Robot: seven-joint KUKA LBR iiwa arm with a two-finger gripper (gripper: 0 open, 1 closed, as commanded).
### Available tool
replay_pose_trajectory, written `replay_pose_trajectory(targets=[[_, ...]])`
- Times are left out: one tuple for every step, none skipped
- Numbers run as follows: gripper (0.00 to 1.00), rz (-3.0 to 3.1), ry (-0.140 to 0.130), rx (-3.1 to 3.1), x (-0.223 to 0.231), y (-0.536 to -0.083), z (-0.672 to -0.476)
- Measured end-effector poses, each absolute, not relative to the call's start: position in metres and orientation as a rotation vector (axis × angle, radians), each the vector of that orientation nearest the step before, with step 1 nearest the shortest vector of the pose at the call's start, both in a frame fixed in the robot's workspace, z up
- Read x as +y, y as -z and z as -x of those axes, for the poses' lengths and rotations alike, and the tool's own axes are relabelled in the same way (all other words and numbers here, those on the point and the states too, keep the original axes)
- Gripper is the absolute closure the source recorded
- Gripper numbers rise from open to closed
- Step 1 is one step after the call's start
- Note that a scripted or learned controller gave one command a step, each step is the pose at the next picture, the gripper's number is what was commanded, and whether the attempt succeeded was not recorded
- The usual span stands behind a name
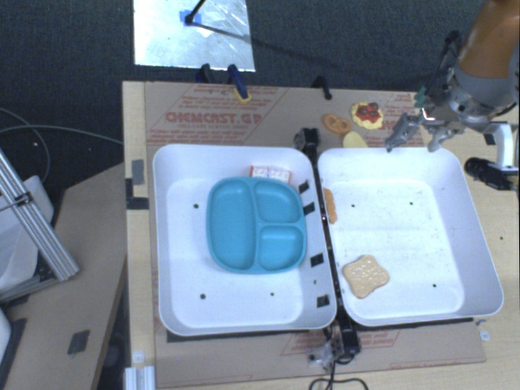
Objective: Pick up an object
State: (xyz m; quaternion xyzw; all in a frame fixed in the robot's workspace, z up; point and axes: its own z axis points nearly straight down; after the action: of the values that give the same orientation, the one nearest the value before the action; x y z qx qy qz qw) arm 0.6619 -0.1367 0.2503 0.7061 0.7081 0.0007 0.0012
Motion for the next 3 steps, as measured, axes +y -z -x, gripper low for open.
replay_pose_trajectory(targets=[[0.0,-2.221,0.0,2.218,-0.184,-0.078,-0.653],[1.0,-2.209,-0.007,2.218,-0.183,-0.099,-0.657],[1.0,-2.213,-0.012,2.212,-0.159,-0.089,-0.57]])
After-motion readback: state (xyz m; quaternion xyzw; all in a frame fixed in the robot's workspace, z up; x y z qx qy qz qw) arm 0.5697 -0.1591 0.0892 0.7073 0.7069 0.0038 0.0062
